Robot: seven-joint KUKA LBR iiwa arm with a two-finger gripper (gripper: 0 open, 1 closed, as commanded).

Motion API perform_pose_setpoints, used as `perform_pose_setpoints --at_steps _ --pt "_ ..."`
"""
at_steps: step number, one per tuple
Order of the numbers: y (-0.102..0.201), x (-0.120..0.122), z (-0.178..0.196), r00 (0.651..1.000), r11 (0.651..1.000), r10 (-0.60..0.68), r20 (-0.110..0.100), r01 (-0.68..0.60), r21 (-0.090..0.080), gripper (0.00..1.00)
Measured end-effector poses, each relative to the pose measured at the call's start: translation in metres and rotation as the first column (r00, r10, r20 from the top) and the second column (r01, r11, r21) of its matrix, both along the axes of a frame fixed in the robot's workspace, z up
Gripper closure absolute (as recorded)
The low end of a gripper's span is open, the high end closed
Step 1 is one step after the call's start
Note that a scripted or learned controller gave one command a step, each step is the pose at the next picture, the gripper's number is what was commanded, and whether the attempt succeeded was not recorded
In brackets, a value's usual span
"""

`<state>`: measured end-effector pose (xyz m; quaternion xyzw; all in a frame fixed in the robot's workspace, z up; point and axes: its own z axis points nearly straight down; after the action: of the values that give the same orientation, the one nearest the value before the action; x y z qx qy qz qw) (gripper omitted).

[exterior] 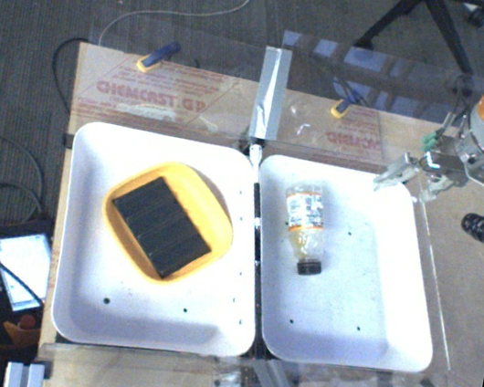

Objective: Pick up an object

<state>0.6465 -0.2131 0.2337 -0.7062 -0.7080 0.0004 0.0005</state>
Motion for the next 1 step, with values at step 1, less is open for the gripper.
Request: perform_pose_setpoints --at_steps 1 --pt "0.0946 -0.0117 -0.0850 0.999 0.999 -0.043 0.019 0.043 -0.003 0.00"
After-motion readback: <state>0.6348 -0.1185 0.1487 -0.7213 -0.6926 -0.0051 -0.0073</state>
